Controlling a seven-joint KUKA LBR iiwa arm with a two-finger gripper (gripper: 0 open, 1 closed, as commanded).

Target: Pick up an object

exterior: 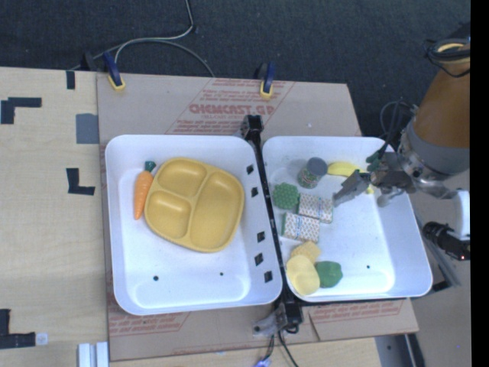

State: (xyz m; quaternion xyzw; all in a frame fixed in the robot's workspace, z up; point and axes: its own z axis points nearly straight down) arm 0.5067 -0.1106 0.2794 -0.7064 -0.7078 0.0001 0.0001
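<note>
My gripper [367,193] hangs over the right part of the right bin [397,270], its two dark fingers spread open with nothing between them. To its left in that bin lie a yellow banana-like piece [341,169], a grey round piece [316,164], a small can [307,178], a green square [286,196] and two patterned blocks [315,206]. Near the bin's front edge sit two yellow lumps [303,274] and a green lump [330,273]. The left finger [346,189] points toward the patterned blocks without touching them.
The left bin [183,289] holds a yellow divided plate [194,203] and an orange carrot [141,193] beside its left rim. A black divider [262,205] runs between the bins. The arm [443,121] comes in from the right.
</note>
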